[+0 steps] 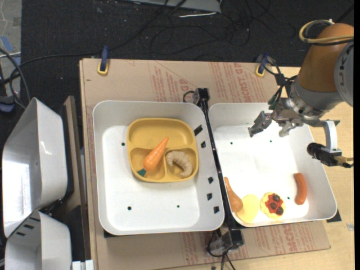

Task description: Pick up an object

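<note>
My gripper hangs over the far part of the right bin, its two fingers spread open with nothing between them. Along that bin's near edge lie an orange drumstick-shaped toy, a pale yellow piece, a small round tart with red and dark toppings and a reddish sausage. All of them lie well to the near side of the gripper. In the left bin a yellow divided plate holds a carrot and a pale curled shrimp-like piece.
The two white bins stand side by side on a cardboard-covered bench, joined by a dark divider. Yellow clamps hold the board's far edge. White tubs stand at the left. Cables lie on the dark floor beyond.
</note>
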Controlling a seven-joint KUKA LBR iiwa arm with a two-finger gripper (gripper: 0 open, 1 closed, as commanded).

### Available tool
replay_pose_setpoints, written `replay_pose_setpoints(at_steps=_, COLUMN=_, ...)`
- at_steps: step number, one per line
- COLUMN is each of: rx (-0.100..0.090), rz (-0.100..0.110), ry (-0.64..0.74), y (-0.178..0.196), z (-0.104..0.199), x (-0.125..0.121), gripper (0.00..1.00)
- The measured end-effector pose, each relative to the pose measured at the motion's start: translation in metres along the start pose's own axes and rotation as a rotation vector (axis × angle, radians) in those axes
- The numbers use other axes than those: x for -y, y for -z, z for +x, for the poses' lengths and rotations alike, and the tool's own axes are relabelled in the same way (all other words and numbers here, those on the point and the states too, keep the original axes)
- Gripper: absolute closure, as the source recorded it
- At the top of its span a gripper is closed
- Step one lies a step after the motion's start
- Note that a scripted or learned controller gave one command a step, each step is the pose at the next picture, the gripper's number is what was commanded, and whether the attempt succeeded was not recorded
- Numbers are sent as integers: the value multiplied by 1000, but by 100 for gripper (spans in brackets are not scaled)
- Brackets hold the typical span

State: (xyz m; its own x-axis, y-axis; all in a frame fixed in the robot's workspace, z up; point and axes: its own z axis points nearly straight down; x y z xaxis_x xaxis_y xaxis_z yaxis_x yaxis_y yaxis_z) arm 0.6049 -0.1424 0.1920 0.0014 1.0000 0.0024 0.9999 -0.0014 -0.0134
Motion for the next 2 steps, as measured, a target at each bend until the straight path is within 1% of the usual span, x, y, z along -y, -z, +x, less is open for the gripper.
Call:
replay_pose_setpoints(at_steps=1, rx=2, rz=-13, ry=2, y=7, z=0, x=-3, gripper=0)
replay_pose_setpoints(at_steps=2, rx=2, rz=-8, ry=0, y=-47, z=2, x=7, gripper=0)
